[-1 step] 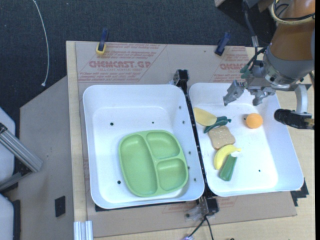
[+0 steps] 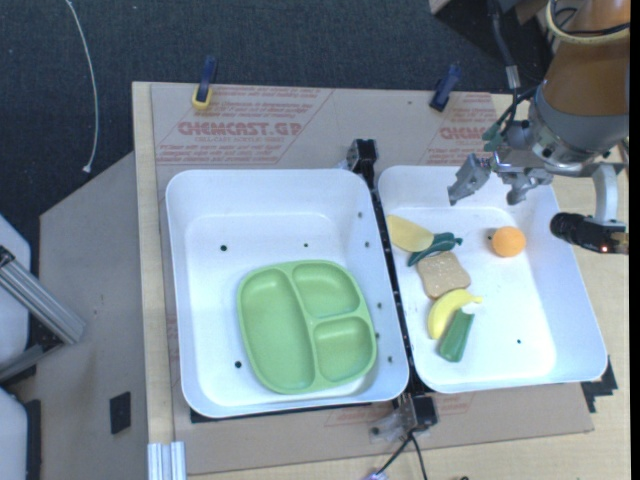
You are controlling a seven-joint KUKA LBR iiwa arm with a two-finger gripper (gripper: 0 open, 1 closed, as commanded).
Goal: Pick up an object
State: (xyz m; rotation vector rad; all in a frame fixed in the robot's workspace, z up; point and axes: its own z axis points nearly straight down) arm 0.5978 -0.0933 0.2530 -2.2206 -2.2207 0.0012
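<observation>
A green divided plate [image 2: 306, 325] lay in the left bin [image 2: 190, 228], toward its 5 o'clock corner. In the right bin [image 2: 575, 338], a yellow wedge [image 2: 406, 233] sat at 9 o'clock, a teal piece [image 2: 434, 244] touching it, a slice of bread [image 2: 443, 273] just below. A banana [image 2: 446, 311] and a green cylinder [image 2: 456, 335] lay touching near the centre. An orange ball [image 2: 508, 242] rested at 2 o'clock. The gripper [image 2: 492, 186] hovered at 12 o'clock, fingers spread, pinching nothing.
</observation>
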